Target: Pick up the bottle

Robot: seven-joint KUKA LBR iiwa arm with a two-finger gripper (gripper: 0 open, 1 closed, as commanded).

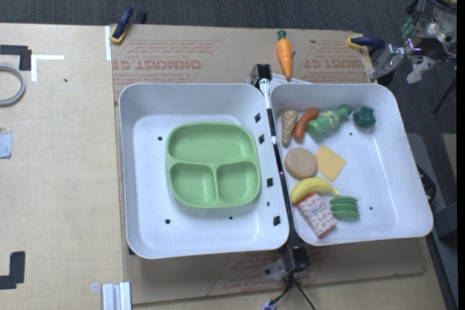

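The bottle (327,123) is green and lies on its side in the back part of the right bin (407,178), its neck pointing toward the back right. A red sausage (306,123) touches its left end, and a small green broccoli (364,117) lies just to its right. My gripper (417,56) is at the far right, outside the bin and beyond its back right corner, well away from the bottle. Nothing shows in its grasp.
The right bin also holds a bread roll (289,126), a round cookie (301,162), a cheese slice (331,162), a banana (312,189), a red box (317,215) and a pea pod (344,207). A green divided plate (213,165) sits in the left bin (145,178). A carrot (283,54) lies behind the bins.
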